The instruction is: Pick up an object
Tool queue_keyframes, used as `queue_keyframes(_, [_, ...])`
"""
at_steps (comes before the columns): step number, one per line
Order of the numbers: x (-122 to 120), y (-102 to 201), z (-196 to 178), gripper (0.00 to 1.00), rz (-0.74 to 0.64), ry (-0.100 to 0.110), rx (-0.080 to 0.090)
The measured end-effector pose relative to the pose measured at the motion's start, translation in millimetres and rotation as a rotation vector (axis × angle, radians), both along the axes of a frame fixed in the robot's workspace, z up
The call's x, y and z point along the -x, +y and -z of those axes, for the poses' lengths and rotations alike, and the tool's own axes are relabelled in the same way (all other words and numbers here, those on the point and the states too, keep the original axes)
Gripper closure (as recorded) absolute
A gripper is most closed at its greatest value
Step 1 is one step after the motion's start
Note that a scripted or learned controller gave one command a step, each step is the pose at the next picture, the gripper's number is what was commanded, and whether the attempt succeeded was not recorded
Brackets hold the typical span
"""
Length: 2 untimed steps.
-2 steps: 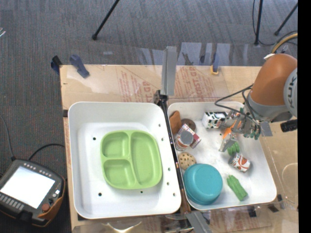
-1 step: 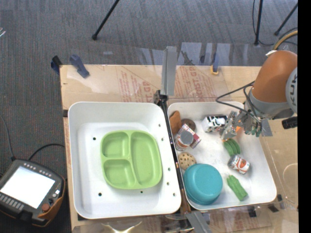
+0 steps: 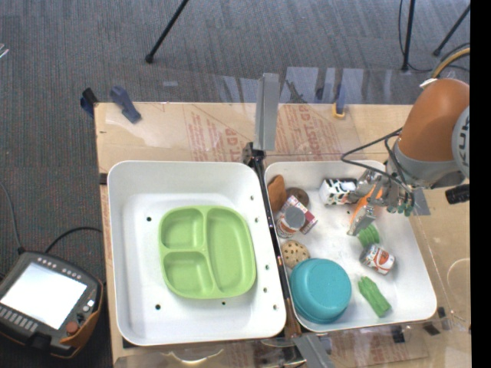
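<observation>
The gripper (image 3: 360, 222) hung low over the right bin (image 3: 418, 271); whether it gripped anything could not be told. A small green object (image 3: 369, 234) lay just below it, a toy cow (image 3: 337, 191) to its left, a teal bowl (image 3: 321, 289) nearer the camera.

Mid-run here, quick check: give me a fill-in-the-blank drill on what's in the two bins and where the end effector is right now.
1. The green divided tray lies in the ____ bin.
2. The bowl in the right bin is ____ in colour.
3. The end effector hangs above the ____ bin.
4. The cookie lies just ____ the bowl in the camera view.

Missing words: left; blue; right; above
</observation>
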<state>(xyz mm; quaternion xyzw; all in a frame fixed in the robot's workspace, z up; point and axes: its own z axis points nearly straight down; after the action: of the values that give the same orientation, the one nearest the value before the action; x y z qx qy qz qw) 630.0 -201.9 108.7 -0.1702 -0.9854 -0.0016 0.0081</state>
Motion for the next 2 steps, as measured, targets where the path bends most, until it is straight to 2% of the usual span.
queue_keyframes(1, [-5.5,-5.4,12.1,0.0,0.075,0.013,-0.006])
queue_keyframes(2, [56.5,-7.7,21.1,0.0,0.124,-0.015,0.005])
